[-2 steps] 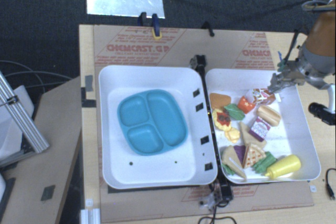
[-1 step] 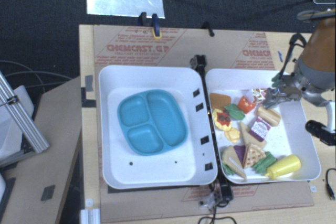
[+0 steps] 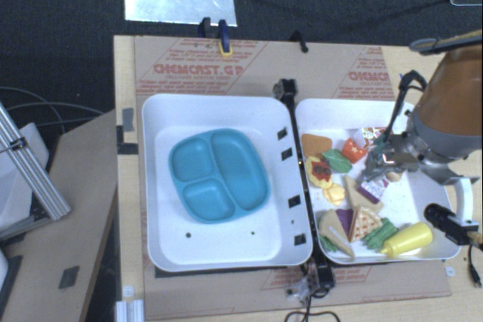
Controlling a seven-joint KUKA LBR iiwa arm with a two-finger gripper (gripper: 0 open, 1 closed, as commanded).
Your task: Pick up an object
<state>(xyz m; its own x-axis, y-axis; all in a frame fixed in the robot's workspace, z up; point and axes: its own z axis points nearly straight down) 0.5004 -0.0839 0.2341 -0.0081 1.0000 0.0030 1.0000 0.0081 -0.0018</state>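
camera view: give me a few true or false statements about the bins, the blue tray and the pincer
1. The blue tray lies in the left bin. True.
2. The blue tray has three compartments. True.
3. The pincer hangs over the left bin. False: it is over the right bin, above the toy food near a purple piece.
4. The yellow bottle-shaped toy lies in the blue tray. False: it lies at the near right corner of the right bin, beside a green piece.
5. The arm's orange band is at the right of the view. True.
6. The toy food is spread over both bins. False: it is all in the right bin.
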